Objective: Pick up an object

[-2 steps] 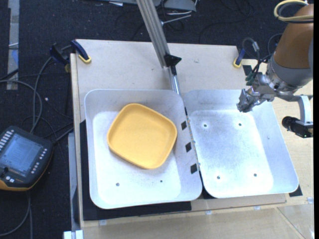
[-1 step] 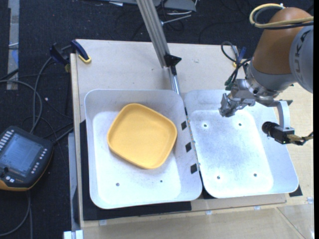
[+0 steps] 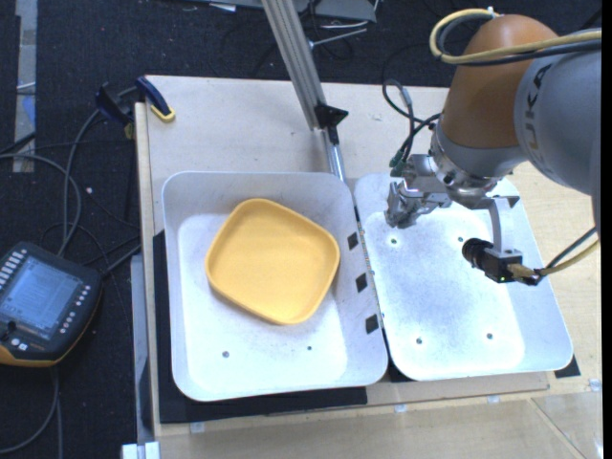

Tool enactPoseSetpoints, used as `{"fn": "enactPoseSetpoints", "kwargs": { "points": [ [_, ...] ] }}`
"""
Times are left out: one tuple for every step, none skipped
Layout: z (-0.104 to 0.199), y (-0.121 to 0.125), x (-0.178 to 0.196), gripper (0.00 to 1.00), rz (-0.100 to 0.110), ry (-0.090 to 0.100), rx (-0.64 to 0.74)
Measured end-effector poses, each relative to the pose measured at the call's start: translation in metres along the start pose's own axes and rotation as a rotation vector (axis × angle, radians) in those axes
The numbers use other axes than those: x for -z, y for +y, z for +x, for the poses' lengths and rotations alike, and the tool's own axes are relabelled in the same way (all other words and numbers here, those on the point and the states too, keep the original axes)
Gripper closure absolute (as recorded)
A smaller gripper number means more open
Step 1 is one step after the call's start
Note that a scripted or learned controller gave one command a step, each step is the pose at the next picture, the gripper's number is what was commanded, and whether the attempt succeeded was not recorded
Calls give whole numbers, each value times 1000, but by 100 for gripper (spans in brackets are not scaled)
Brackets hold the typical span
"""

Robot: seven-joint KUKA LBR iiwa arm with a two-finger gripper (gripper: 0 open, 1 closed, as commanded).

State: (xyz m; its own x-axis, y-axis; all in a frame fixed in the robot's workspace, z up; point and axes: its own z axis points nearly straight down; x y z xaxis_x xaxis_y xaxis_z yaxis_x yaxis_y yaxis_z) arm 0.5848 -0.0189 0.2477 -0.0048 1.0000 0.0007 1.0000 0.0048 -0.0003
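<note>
The yellow plate (image 3: 274,260) lies flat in the left bin (image 3: 182,199), and the claw (image 3: 402,210) hangs over the far left corner of the right bin (image 3: 535,347), so the plate sits to the claw's left and slightly nearer, across the divide between the bins. The plate is roughly square, with no marked long axis. The arm (image 3: 535,84) reaches in from the right, wrist bent down; whether the claw is spread or pressed together I cannot tell.

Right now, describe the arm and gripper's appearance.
The arm is grey with a rounded orange band above the wrist. A yellow cable loops over it, with black cables alongside. The gripper is small, metallic grey.
</note>
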Motion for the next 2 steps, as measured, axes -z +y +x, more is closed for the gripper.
{"fn": "enactPoseSetpoints", "kwargs": {
  "points": [
    [52, -9, -3, 100, 0, 0, 0],
    [102, 0, 0, 100, 0, 0, 0]
  ]
}}
